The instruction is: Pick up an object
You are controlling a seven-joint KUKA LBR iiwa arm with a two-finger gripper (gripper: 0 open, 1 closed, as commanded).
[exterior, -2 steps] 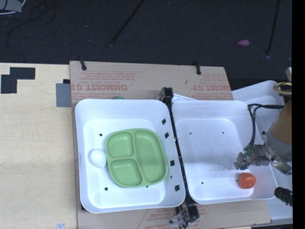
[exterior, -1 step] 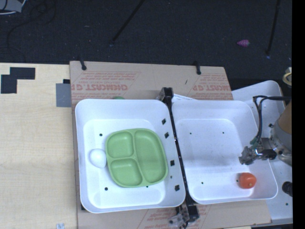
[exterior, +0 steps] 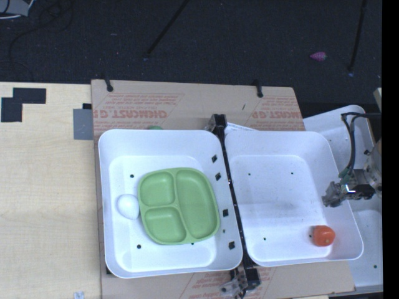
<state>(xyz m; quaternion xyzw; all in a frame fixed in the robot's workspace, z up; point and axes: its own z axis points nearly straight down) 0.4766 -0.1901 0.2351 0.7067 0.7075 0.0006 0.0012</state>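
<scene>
Approach is the step in hand: the gripper (exterior: pixel 332 196) hovers at the right rim of the right bin (exterior: pixel 274 151), and I cannot tell its state. The orange ball (exterior: pixel 323 235) lies near it in that bin's front right corner, so the next move calls for coming down directly over the ball.

Robot lab or test cell, not home; two white bins (exterior: pixel 283 143) clamped side by side on printed cardboard sheet (exterior: pixel 187 104) atop pale wood bench (exterior: pixel 43 198); dark carpeted floor (exterior: pixel 187 30) beyond, loose cables (exterior: pixel 19 5) trailing, thin dark rods, probably stand legs; black tape marks (exterior: pixel 22 101) on benchtop.
</scene>
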